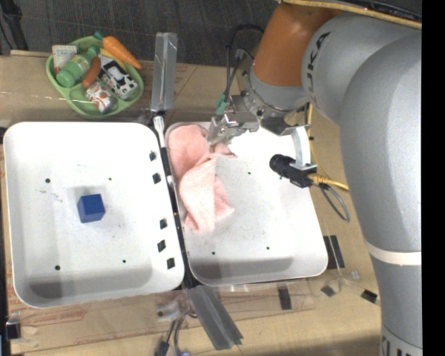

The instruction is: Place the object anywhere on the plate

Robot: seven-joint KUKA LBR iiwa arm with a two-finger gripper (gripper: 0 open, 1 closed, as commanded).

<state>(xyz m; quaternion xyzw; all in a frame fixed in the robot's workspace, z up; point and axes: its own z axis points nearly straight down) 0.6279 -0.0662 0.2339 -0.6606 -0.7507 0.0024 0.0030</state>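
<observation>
Looming closest, the arm [371, 110] sets its gripper [221, 130] on the pink cloth [202, 188] in the right bin [282, 228], grip impossible to tell; soft, light, floppy, probably best pinched at a raised fold.

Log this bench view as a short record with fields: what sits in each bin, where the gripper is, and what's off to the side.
left bin: one blue cube, left of centre
right bin: pink cloth, crumpled along its left side
gripper: over the cloth's top end, at the right bin's far left corner
grasp: cannot tell
green bowl: on the bench beyond the left bin, holding toy food including a carrot
</observation>
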